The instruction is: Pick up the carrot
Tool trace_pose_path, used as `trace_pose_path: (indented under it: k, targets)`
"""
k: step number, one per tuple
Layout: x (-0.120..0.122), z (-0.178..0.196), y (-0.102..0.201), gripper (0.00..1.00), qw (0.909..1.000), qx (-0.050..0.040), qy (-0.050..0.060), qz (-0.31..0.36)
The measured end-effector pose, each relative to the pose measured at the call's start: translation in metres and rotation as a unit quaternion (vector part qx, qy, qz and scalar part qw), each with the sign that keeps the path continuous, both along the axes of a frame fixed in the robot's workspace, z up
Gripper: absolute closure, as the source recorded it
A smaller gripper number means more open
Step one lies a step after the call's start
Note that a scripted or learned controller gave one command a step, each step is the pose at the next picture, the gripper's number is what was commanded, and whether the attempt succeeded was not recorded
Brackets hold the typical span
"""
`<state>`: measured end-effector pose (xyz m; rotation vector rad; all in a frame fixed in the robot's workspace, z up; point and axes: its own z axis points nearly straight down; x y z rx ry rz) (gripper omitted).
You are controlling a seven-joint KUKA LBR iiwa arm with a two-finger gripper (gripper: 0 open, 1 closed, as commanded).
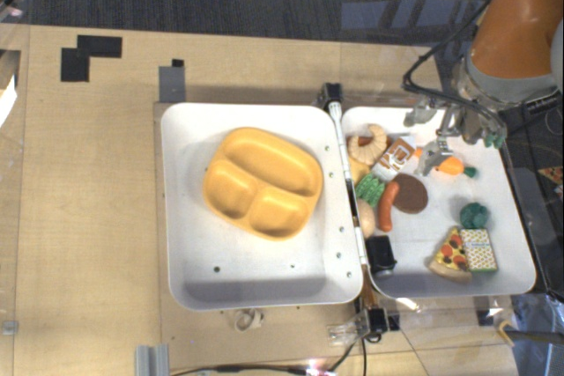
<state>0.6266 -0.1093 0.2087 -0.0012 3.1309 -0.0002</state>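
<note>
step: close on carrot | small orange plastic carrot with green top [453, 165] at 1 o'clock of right shallow white bin [520, 233], just right of claw [434, 156] | claw: width cannot tell, nothing seen held | do: shift toward 3 o'clock, straddle orange body, avoid brown disc [411, 195] at 7 o'clock.

The desk [97, 216] looks like pale wood, matt, with a faint grain. Both white bins, left [189, 277] and right [515, 242], seem smooth plastic with a soft sheen. In the left bin, the yellow sectioned plate [263, 180] looks glossy moulded plastic. Beside the right bin's far rim, the tool [441, 145] looks bare metal.
</note>
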Motion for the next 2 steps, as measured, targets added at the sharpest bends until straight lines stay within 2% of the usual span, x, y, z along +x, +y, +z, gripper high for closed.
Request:
trace_pose_path:
  k: [1,2]
  targets:
    - [-0.002,-0.036,-0.074,0.00,0.9922,-0.0022,0.001,0.124]
    - [0.003,-0.119,-0.096,0.00,0.9966,-0.0021,-0.003,0.082]
